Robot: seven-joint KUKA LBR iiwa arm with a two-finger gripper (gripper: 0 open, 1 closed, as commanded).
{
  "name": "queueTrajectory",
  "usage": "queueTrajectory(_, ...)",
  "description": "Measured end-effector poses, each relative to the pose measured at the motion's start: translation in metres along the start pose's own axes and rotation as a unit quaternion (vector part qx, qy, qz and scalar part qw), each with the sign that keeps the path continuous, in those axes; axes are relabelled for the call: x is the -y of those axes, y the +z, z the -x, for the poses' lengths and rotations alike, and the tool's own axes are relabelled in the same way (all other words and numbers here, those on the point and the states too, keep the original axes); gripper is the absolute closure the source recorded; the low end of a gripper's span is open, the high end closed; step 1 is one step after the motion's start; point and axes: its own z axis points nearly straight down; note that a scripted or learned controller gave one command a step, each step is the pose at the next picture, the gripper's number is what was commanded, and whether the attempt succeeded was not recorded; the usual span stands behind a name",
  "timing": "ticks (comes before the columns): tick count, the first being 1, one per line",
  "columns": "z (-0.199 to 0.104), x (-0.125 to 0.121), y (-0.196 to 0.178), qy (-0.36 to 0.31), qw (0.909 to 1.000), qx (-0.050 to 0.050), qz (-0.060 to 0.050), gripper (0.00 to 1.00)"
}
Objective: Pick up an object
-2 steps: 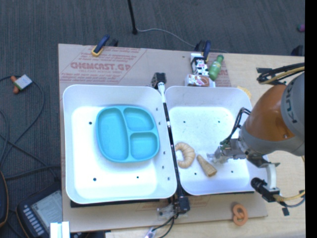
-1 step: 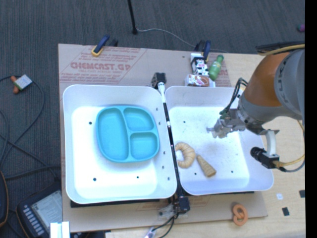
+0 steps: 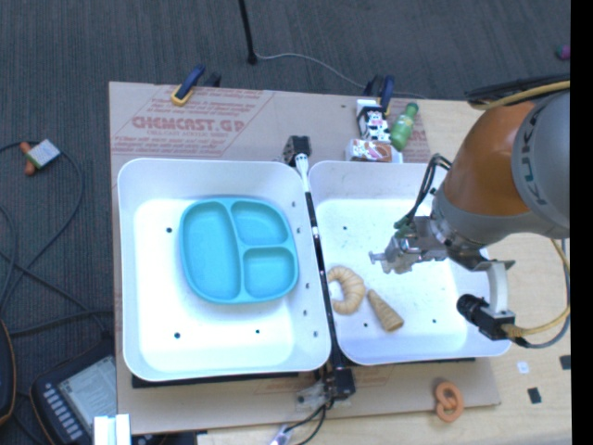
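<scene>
The gripper (image 3: 397,260) hovered over the right bin (image 3: 371,188); whether its jaws were parted, I cannot tell. At seven o'clock, near the bin's left wall, lay a pretzel (image 3: 347,288) beside a cone (image 3: 384,311).

1 fixed camera above the bench (image 3: 148,109), angled down, taking in both white bins (image 3: 139,248)

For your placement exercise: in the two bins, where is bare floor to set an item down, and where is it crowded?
Left bin: bare strips between its walls and the blue divided plate, widest along the near edge. Right bin: bare along the far wall and the near right corner. Crowded around the pretzel and cone, with the tool just above.
</scene>
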Motion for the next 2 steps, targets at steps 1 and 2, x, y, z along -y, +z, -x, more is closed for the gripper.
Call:
queueTrajectory(1,-0.0161,-0.0176,0.0006,0.0,1.0,0.0,-0.001,1.0)
queueTrajectory(2,-0.0172,-0.0274,0.0006,0.0,1.0,0.0,-0.001,1.0)
